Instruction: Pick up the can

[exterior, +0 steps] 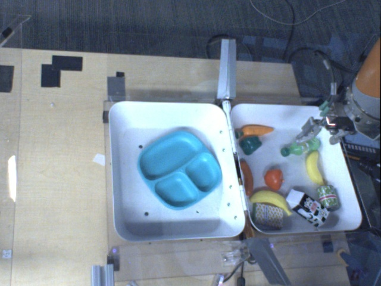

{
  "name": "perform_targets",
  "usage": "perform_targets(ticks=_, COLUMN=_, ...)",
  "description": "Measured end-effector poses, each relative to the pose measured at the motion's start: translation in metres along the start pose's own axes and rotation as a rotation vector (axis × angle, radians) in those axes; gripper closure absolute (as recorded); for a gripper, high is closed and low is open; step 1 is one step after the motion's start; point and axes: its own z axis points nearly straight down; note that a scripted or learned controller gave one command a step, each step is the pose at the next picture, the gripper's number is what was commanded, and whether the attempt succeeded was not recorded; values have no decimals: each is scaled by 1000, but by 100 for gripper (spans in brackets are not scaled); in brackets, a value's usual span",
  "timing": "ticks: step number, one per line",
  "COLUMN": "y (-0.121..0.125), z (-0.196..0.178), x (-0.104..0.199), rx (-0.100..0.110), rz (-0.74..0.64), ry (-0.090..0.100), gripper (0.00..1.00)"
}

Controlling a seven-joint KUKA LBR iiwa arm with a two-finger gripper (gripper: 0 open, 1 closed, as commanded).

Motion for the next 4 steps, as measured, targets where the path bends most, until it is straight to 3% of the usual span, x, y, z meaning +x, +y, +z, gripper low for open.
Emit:
perform_targets(ticks=1, y=47, z=168, x=28, rx=-9, rz=-148, ry=-1, gripper=0)
perform_targets(ticks=2, y=55, z=168, x=-30, rx=-5, rz=-28, ry=11, gripper=0)
perform_targets(ticks=3, y=68, z=168, x=-24, rx=-6, rz=243, ry=11, gripper=0)
perform_targets(ticks=4, y=65, z=168, x=-27, rx=-6, rz=250, ry=15, gripper=0)
